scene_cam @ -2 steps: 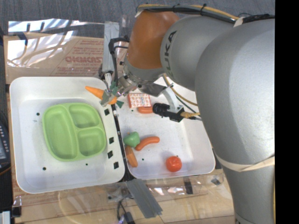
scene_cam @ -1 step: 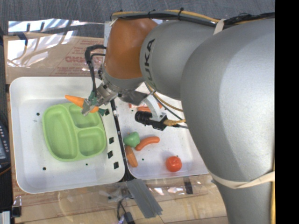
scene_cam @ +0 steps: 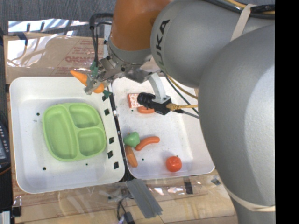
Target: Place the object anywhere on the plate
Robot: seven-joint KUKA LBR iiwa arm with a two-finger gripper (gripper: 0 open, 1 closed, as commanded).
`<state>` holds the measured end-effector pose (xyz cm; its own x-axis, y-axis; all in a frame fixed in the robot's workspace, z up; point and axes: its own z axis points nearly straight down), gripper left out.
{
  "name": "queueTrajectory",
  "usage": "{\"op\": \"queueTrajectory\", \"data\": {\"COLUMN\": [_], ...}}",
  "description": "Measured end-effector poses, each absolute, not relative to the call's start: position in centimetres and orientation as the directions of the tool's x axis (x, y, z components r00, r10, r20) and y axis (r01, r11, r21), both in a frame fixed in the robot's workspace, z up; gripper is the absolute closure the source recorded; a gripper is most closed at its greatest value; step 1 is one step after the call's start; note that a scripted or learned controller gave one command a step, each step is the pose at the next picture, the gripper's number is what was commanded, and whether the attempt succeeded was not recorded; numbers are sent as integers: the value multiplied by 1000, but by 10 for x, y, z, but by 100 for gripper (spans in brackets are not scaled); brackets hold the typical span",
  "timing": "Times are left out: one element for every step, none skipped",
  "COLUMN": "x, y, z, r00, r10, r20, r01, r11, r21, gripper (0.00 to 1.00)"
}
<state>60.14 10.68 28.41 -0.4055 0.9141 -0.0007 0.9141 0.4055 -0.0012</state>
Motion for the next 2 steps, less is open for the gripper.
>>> {"op": "queueTrajectory", "data": {"x": [558,558], "y": [112,111], "z": [201,202], "r00": [-634,-633], "r10": [774,774], "r20": [2,2], "r01": [774,774], "r11": [634,633], "r21": [-5,-5], "gripper": [100,0]}}
